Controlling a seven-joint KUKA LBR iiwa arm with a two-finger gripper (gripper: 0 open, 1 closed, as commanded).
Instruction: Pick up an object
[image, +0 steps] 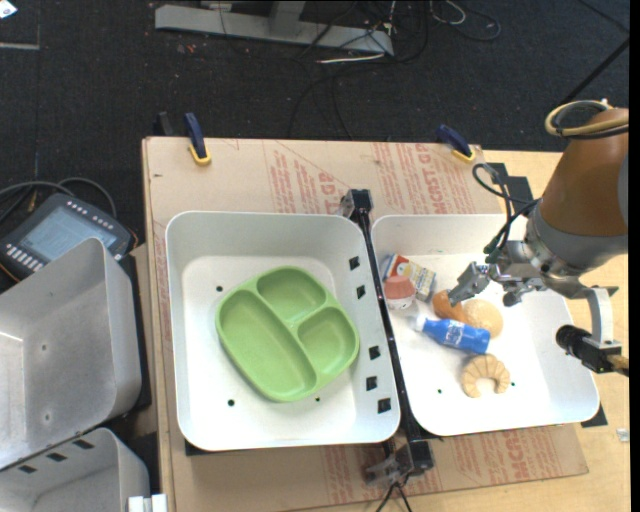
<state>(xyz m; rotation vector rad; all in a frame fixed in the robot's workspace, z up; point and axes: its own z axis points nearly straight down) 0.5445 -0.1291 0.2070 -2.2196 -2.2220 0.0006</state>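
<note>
Arm low over right bin, pincer beside bread roll

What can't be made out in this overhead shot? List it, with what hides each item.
- Gripper, camera view: too small and dark over the bread roll to tell whether it touches or grasps anything.
- Arm: cut off by the right edge.
- Small carton: label print too small to read.
- Blue bottle: its far end sits tight against the roll; overlap unclear.
- Grey device at left: cut off by the edge.
</note>
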